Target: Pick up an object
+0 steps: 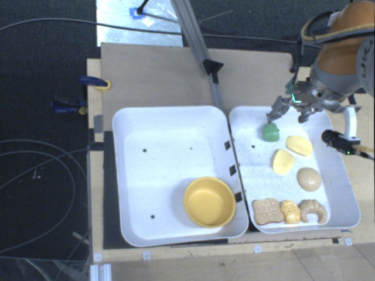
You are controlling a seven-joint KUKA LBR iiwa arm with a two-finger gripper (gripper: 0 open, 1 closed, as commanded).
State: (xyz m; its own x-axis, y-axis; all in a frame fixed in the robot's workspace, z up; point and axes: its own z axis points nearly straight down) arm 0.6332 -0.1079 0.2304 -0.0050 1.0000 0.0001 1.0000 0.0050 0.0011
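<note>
A: Tool (289,111) status?

B: Fingers spread, gripping nothing, poised over the right bin (340,174) at its 12 o'clock rim.

A: Nearest item?

B: Green piece (270,132), just beside the tool's left finger at 7 o'clock; contact uncertain.

A: Others?

B: Two yellow pieces (291,154), bread roll (309,178), cracker (267,211), croissant (313,210) toward 6 o'clock. Yellow bowl (210,201) in the left bin (152,133).

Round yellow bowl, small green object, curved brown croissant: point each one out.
Round yellow bowl (209,201), camera view, on its inner floor.
Small green object (270,132), camera view, on its top.
Curved brown croissant (313,209), camera view, on its arched back.
</note>
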